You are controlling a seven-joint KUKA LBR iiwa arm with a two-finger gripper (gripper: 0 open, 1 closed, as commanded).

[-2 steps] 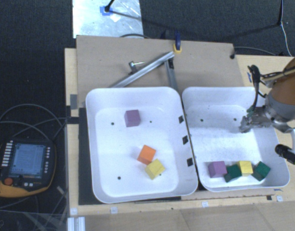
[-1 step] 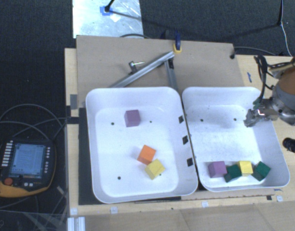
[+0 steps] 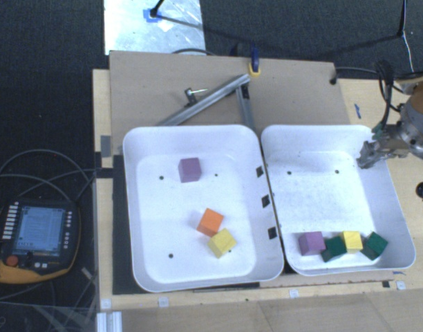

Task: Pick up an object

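On the surface [image 3: 301,310], two shallow white bins stand side by side, touching along their inner edges.

In the right bin [image 3: 336,185], four blocks lie in a row along the near wall. Counted from the left they are a purple block [image 3: 311,242], a dark green block [image 3: 332,248], a yellow block [image 3: 352,240] and a second dark green block [image 3: 374,243]. The first green one touches both the purple and the yellow neighbours, and the second green one lies just beside the yellow one, at its 3 o'clock.

In the left bin [image 3: 191,140], a yellow cube [image 3: 222,242] lies nearest, at about 5 o'clock from the bin's middle. An orange cube [image 3: 211,221] touches it at its 11 o'clock. Well apart from these two, at 12 o'clock from the bin's middle, a purple cube [image 3: 189,169] stands alone.

The end effector [image 3: 370,154] hangs over the right bin's far right corner, at about 2 o'clock from that bin's middle, well apart from all the blocks. No block is between its fingers. Whether the fingers are spread or closed, I cannot tell, because they are too small and blurred.

Farther away, beyond the bins, a grey metal bar [image 3: 204,101] lies on a brown board [image 3: 294,88]. At the left, on the floor, rests a control pendant [image 3: 35,234] with its cables.
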